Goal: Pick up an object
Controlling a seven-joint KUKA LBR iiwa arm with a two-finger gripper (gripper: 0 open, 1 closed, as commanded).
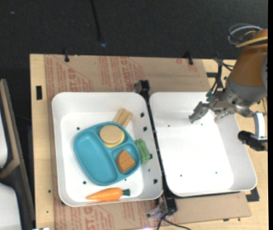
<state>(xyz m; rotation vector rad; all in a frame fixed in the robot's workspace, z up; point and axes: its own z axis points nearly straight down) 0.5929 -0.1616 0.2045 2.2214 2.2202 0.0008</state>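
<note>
- The end effector [208,112] hangs over the upper right part of the right bin [194,176], close to its far rim, with its two fingers spread apart and nothing between them.
- The arm [249,68], with its orange band, comes in from the right edge of the view above that bin.
- The left bin [64,128] holds all the things that could be picked up.
- A blue tray [94,159] with divided sections lies tilted in the middle of the left bin.
- A round tan biscuit [112,134] sits in the tray's upper section.
- A brown, waffle-patterned piece [126,161] sits in the tray's right section.
- A pale wooden block [123,116] lies just beyond the tray's upper edge, touching or almost touching the biscuit's side of the tray.
- A small green piece [142,150] lies against the tray's right edge, near the bin's right wall.
- An orange carrot [106,194] with a green tip lies along the near wall of the left bin, apart from the tray.
- Both bins rest side by side on a sheet of cardboard [93,73] on the counter [36,143].
</note>
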